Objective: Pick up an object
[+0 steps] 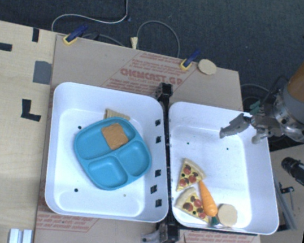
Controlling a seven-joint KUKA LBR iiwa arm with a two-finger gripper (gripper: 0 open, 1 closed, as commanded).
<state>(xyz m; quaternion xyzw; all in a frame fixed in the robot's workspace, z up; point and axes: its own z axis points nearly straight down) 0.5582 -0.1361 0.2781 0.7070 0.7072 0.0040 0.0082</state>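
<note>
Lying in the right bin (pixel 257 180), near its front corner, the carrot (pixel 207 198) is touching two pizza slices (pixel 188 188) and a round biscuit (pixel 227 214). The gripper (pixel 246 129) is hovering well apart, its fingers spread and holding nothing. Because the pieces are crowding together, a finger is likely landing on a neighbour and pushing the carrot away.

robot lab, 2 white bins (pixel 59 132), clamped cardboard (pixel 148 74), cables (pixel 124 5)
</note>
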